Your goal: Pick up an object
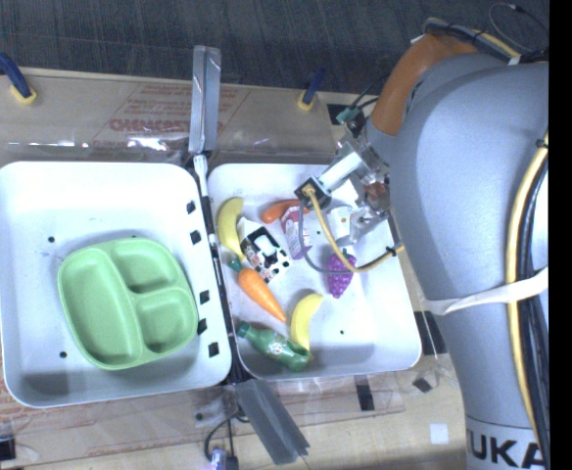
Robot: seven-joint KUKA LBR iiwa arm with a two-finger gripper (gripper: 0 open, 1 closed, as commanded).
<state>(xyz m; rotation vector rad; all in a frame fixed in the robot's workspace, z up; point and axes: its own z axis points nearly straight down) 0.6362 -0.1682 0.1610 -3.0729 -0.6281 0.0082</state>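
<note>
Reaching from right, pincer (350, 225) low over right bin (389, 346); finger state unclear.

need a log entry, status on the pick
Gripper low in right bin, above the purple grapes. No hold seen. Bananas, carrot, bottle close by.

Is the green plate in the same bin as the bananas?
No, the green plate lies alone in the left bin, while both bananas lie in the right bin.
</note>
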